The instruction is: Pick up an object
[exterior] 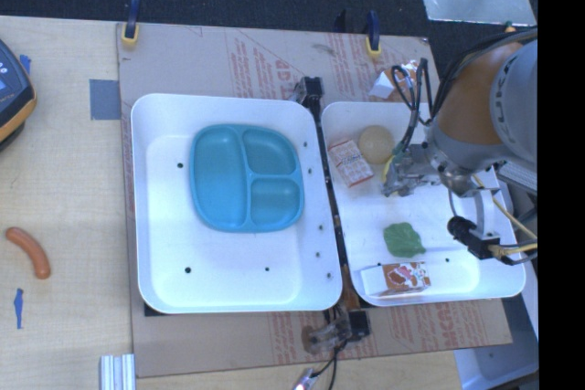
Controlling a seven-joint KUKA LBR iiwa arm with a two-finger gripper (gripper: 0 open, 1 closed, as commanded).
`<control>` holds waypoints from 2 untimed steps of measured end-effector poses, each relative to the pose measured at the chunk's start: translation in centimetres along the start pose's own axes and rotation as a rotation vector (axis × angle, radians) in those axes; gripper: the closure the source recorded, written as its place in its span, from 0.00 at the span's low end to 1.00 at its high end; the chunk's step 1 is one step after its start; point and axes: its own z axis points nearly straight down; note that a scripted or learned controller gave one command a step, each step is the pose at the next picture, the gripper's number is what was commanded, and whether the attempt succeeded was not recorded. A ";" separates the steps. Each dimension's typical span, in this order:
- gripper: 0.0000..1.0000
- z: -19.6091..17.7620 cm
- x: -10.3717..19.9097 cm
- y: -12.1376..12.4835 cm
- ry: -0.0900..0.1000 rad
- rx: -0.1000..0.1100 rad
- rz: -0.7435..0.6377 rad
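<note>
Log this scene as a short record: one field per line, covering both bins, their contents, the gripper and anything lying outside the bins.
left bin: blue divided plate
right bin: pale round ball, small patterned packet, green lump, red-and-white packet
gripper: low over the right bin, beside the ball, nothing seen held
bench: orange sausage-shaped toy, left of the bins

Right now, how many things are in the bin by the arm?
4: a packet and a pale ball at the far end, a green lump mid-bin, a carton nearest. The arm may hide more.

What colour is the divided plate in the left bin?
Light blue, turquoise-tinted. The divided plate shows plainly in the camera view, lying in the left bin.
</note>
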 end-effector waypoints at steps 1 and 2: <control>0.00 0.0 0.0 0.0 0.000 0.000 0.000; 1.00 -1.0 -0.1 0.0 0.000 0.001 -0.004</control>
